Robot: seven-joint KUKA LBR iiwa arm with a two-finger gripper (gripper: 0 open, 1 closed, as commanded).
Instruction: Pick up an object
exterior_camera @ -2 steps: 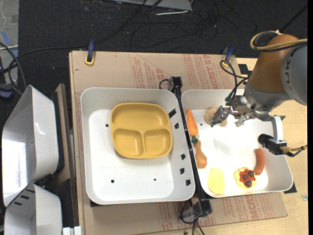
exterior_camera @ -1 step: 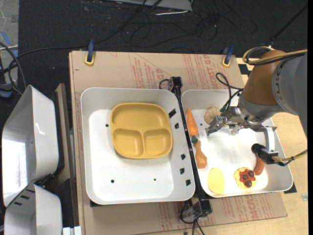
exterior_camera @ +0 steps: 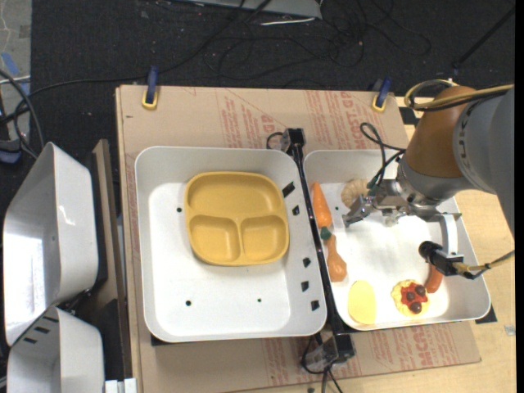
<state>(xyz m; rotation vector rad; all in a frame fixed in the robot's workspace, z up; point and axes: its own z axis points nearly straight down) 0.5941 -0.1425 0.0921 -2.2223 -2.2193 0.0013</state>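
Arm over the right bin, food all round it

Your gripper [exterior_camera: 360,213] hung beside the beige lump [exterior_camera: 354,191]; I couldn't tell its grip. The carrot [exterior_camera: 321,208], yellow slice [exterior_camera: 362,301] and pizza toy [exterior_camera: 410,295] lay apart; a yellow plate [exterior_camera: 237,218] filled the left bin [exterior_camera: 164,301].

Right bin [exterior_camera: 471,305]: carrot [exterior_camera: 322,207], yellow piece [exterior_camera: 362,301], pizza toy [exterior_camera: 409,296], sausage [exterior_camera: 434,280], beige lump [exterior_camera: 354,191].

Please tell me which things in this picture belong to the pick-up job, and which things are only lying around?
Belong to the job:
gripper
carrot
beige lump
orange drumstick piece
yellow oval piece
small pizza
sausage
right bin

Only lying around:
yellow divided plate
left bin
yellow clamps
cables
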